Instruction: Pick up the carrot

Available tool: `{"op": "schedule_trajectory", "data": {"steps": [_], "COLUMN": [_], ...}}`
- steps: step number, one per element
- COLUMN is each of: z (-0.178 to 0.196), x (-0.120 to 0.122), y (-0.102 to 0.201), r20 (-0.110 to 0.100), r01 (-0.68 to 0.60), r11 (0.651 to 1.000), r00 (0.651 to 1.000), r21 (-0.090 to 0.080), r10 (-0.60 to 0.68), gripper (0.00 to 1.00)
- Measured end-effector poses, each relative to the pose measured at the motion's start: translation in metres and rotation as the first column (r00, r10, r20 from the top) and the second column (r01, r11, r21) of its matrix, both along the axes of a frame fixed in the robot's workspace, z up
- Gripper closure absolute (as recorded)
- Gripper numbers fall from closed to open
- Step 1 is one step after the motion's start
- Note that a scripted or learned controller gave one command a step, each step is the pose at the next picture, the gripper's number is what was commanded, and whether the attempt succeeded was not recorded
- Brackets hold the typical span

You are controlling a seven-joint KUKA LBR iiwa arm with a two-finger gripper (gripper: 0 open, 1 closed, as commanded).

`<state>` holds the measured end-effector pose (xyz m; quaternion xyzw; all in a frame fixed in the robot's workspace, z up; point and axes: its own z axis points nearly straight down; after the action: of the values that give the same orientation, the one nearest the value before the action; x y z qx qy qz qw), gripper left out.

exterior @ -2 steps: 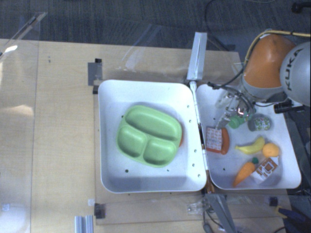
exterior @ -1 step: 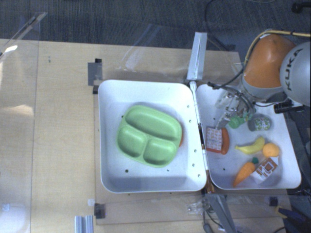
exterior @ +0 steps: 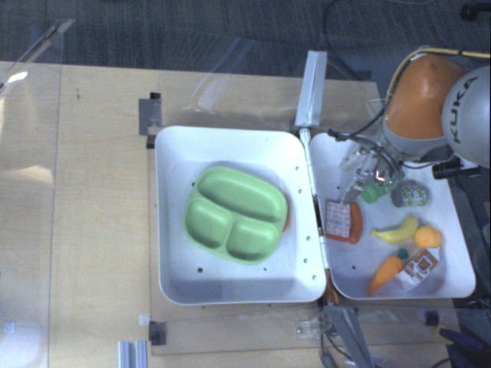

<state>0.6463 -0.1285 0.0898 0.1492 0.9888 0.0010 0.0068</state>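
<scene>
A pale wooden bench (exterior: 92,205) carries two shallow white bins set side by side, their inner rims touching. The left bin (exterior: 173,205) sits near the centre; the right bin (exterior: 460,274) lies at its 3 o'clock. A grey metal bar (exterior: 311,90) (upright in the view) rests on the bench at 12 o'clock from the seam between them. A small dark bracket (exterior: 150,113) stands at the left bin's 11 o'clock corner.
</scene>
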Motion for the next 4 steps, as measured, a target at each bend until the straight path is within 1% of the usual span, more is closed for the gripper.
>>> {"op": "schedule_trajectory", "data": {"steps": [4], "z": [0.0], "x": [0.0], "y": [0.0], "r20": [0.0], "r01": [0.0], "r11": [1.0], "r00": [1.0], "r21": [0.0], "r10": [0.0], "gripper": [0.0]}}
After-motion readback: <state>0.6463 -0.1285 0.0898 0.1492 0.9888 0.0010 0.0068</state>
